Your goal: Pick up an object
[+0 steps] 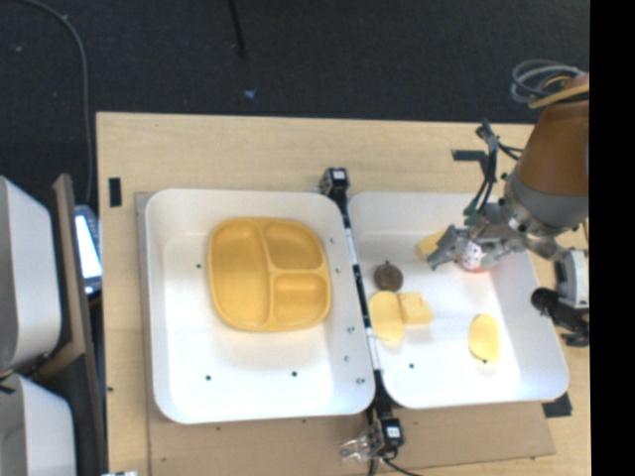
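The right bin (526,380) holds a small brown round piece (388,277), two pale yellow pieces side by side (399,313), a yellow oval piece (484,336) and a yellow piece (431,245) near its back wall. My gripper (470,250) hangs low over the back of this bin, right beside that yellow piece, with a small white and red thing (473,258) at its tip. The arm's orange band (556,157) rises above it at the right.
The left bin (174,365) bears a yellow divided plate (269,272). A black clamp (336,179) sits at the back between the bins and another (382,431) at the front. Dark floor lies beyond the wooden bench (248,147).
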Tool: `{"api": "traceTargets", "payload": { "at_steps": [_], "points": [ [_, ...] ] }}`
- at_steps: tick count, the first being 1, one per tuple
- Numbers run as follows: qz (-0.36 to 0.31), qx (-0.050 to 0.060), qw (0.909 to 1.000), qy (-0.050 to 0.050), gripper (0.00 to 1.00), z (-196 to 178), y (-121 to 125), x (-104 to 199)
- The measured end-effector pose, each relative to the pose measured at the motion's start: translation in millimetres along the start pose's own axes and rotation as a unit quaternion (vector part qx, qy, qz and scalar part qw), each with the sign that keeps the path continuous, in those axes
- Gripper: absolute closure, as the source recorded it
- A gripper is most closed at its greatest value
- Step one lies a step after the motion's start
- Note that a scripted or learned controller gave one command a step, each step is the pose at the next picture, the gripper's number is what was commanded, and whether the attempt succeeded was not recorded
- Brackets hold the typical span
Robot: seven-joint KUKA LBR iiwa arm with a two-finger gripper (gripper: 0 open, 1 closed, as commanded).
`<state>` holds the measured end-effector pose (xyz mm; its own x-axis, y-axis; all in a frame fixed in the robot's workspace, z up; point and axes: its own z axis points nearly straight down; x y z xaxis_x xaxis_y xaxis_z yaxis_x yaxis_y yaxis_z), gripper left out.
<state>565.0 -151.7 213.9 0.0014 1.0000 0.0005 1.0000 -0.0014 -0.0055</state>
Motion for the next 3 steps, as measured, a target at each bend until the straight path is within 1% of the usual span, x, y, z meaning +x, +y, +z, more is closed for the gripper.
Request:
{"api": "traceTargets", "payload": {
  "at_steps": [1,2,3],
  "points": [
    [0.0,-0.003,1.0,0.0,0.0,-3,1,0],
    [0.0,-0.001,1.0,0.0,0.0,41,1,-7],
    [0.0,0.0,1.0,0.0,0.0,103,-1,-10]
  ]
}}
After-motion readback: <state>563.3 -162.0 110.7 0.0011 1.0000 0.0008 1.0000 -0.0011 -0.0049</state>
